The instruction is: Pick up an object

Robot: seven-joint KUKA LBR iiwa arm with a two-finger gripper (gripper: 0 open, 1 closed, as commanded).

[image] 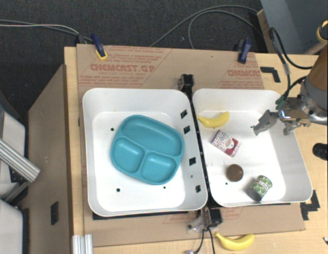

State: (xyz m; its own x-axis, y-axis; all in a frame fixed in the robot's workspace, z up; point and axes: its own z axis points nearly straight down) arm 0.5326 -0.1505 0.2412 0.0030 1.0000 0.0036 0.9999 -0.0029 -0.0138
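A small printed carton (225,143) lies flat in the middle of the right bin (294,157), the likeliest pick. A curved yellow banana (213,120) rests just beyond it, a smooth brown ball (234,172) on its near side, and a green-labelled can (260,187) lies tipped in the near right corner. The gripper (266,122) hangs above the bin's far right, empty, fingers spread wide: the approach step, by the look of it. Next it needs to centre over one item and descend. In the left bin (95,142) sits a glossy teal divided plate (147,149).
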